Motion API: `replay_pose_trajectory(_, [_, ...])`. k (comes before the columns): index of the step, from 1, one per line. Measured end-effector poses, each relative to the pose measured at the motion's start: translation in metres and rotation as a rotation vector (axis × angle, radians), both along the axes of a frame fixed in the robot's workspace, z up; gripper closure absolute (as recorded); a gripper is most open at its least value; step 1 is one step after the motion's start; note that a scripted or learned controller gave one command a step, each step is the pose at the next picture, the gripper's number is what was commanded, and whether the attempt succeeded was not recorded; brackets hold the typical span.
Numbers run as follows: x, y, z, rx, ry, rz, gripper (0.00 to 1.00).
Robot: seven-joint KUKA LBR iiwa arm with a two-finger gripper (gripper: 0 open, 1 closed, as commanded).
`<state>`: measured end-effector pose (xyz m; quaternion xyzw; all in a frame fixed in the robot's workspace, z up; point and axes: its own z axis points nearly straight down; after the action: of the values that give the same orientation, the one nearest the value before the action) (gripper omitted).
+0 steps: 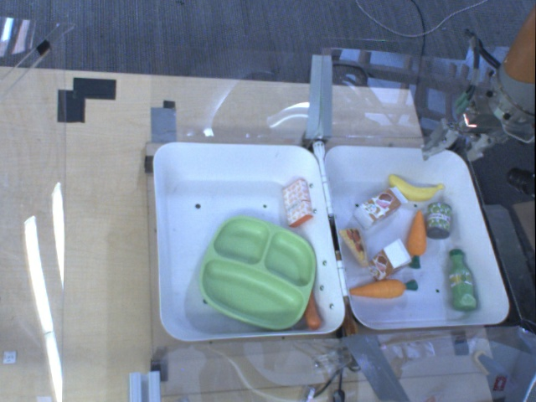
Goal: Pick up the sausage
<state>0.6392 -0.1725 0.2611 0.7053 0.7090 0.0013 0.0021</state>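
Orange-brown sausage, apparently, lies against the green plate. You are at approach: carry the gripper across and down; its grasp state is indeterminate.

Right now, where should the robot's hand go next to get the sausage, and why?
Probably slide left. The gripper hangs over the right bin's far edge, while the pink speckled piece, likely the sausage, lies in the left bin by the green plate.
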Motion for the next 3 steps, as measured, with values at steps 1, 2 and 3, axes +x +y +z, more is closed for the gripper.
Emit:
replay_pose_trajectory(1, [-0.007,0.037,-0.129,0.000,-0.002,0.035,0.00])
replay_pose_trajectory(2, [-0.045,0.033,-0.148,-0.004,-0.039,0.050,0.00])
replay_pose_trajectory(3, [-0.068,0.056,-0.149,-0.015,-0.054,0.102,0.00])
